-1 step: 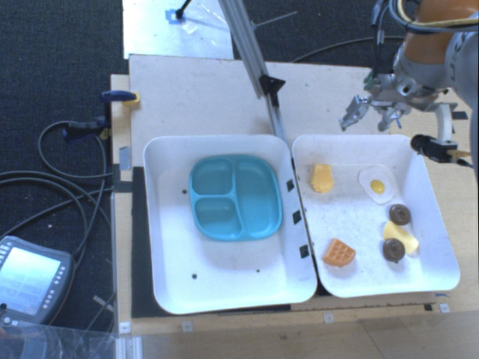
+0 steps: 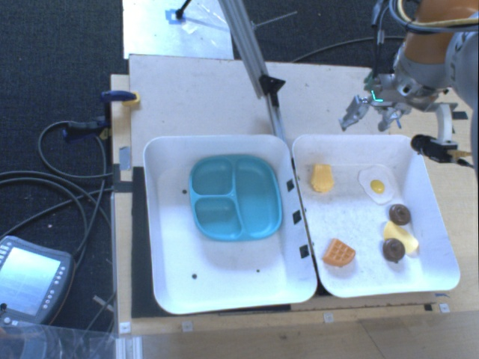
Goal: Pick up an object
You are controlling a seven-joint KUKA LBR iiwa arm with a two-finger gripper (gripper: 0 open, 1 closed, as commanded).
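My gripper [image 2: 372, 116] hangs open above the far rim of the right bin [image 2: 430, 275], with nothing between its fingers. Below it in that bin lie a yellow cheese-like piece [image 2: 322, 177], a fried egg [image 2: 376, 185], a waffle [image 2: 339, 253], two brown donuts [image 2: 400, 214] [image 2: 394, 250] and a pale yellow wedge [image 2: 404, 235]. All of these lie nearer the camera than the gripper.
The left bin [image 2: 168, 275] holds a blue divided plate [image 2: 234, 197]. A slanted metal pole [image 2: 247, 36] crosses the bench behind the bins. Cables and a teach pendant [image 2: 30, 279] lie on the floor at the left.
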